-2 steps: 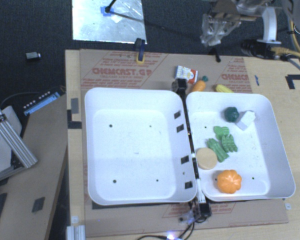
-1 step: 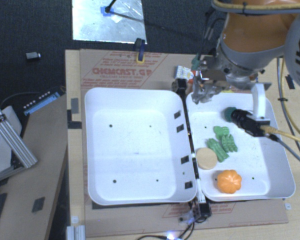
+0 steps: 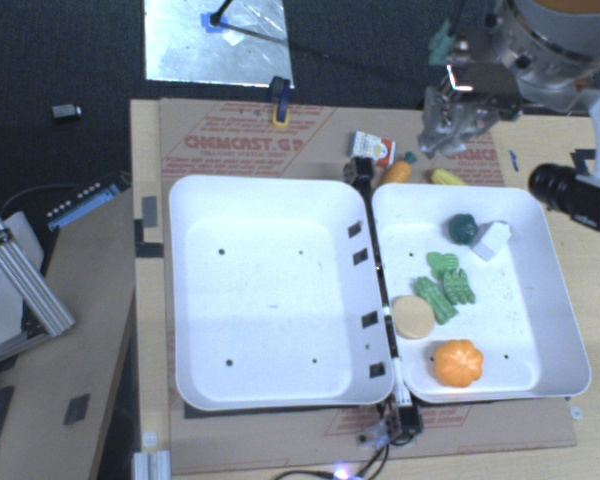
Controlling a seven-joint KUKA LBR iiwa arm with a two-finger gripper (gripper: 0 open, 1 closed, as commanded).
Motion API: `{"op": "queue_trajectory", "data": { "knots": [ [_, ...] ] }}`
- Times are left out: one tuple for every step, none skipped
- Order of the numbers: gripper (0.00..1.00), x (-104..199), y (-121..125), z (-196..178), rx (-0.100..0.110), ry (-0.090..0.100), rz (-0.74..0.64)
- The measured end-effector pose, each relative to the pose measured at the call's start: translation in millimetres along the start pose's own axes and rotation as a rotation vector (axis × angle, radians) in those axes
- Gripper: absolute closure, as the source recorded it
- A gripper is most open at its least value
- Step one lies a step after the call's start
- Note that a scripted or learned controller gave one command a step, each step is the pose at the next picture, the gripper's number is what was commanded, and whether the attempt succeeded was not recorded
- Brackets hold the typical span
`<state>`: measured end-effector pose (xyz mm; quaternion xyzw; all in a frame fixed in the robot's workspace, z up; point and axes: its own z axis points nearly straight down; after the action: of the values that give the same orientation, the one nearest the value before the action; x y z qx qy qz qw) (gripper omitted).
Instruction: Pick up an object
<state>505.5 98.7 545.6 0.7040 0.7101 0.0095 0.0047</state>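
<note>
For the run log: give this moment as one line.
gripper: above far rim of right bin, holding nothing seen | in bin: orange pumpkin, green pieces, tan disc | stage: pre-pick

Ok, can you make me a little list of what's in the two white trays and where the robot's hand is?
left bin: nothing in it
right bin: holds the toys
orange pumpkin toy: near front edge
tan round disc: by the divider
green toy pieces: middle
dark green ball: toward the back
white block: beside the ball
gripper: above the bench behind the right bin, holding nothing
</note>
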Motion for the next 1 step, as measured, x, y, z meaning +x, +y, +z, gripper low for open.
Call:
{"op": "queue_trajectory", "data": {
  "knots": [
    [1.0, -64.5, 64.5, 12.3, 0.017, -0.009, 0.013]
  ]
}}
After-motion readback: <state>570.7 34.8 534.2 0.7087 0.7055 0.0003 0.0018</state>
